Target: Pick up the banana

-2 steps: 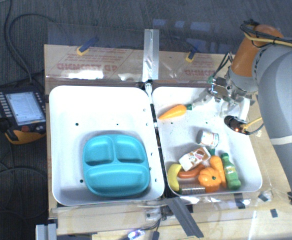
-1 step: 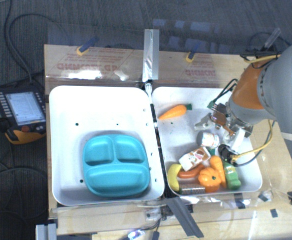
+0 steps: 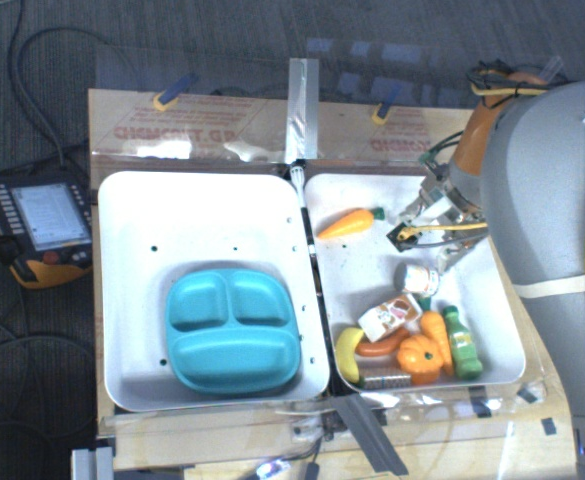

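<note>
The banana (image 3: 347, 354) is yellow and lies at the near left corner of the right bin (image 3: 492, 298), against the bin's left wall. A white carton (image 3: 390, 317) and a red sausage (image 3: 380, 347) press against its right side. My gripper (image 3: 440, 208) hangs over the far right part of the same bin, well away from the banana, and nothing shows in its grasp.
An orange carrot (image 3: 347, 223) lies at the far left of the right bin. A white cup (image 3: 421, 280), an orange fruit (image 3: 422, 357), a second small carrot (image 3: 433, 325) and a green bottle (image 3: 462, 344) crowd the near right. A blue divided plate (image 3: 234, 330) sits in the left bin (image 3: 132, 228).
</note>
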Available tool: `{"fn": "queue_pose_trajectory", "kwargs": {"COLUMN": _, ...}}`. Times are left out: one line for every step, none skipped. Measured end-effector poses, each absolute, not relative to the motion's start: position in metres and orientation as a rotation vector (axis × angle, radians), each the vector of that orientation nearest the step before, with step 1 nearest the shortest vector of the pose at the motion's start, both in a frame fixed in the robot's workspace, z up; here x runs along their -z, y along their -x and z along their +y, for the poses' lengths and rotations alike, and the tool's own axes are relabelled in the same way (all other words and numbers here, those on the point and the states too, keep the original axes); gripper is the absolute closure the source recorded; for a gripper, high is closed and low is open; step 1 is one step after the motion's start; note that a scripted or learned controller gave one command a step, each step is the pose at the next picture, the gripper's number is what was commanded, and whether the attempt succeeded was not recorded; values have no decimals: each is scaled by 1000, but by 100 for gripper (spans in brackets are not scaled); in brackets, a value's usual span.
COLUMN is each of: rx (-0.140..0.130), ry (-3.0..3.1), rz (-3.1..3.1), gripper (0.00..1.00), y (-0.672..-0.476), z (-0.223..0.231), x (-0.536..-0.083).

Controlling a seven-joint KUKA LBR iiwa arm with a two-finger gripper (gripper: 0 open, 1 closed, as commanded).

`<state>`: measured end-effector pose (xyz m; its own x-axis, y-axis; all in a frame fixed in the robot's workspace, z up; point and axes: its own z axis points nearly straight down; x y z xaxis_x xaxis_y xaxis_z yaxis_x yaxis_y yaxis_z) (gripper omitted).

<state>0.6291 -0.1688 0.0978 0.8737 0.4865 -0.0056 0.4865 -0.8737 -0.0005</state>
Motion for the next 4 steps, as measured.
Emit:
{"fn": "queue_pose_trajectory", "kwargs": {"rx": 8, "ry": -3123, "rz": 319, "gripper": 0, "y": -651, "z": -223, "x": -220}}
{"fn": "queue_pose_trajectory", "kwargs": {"rx": 18, "ry": -3120, "rz": 328, "gripper": 100, "y": -651, "z": -222, "x": -227}}
{"fn": "queue_pose_trajectory", "kwargs": {"rx": 2, "ry": -3073, "rz": 666, "gripper": 100, "y": -624, "z": -221, "x": -96}}
{"fn": "queue_pose_trajectory", "kwargs": {"rx": 7, "ry": -3124, "rz": 323, "gripper": 100, "y": -612, "z": -223, "x": -197}}
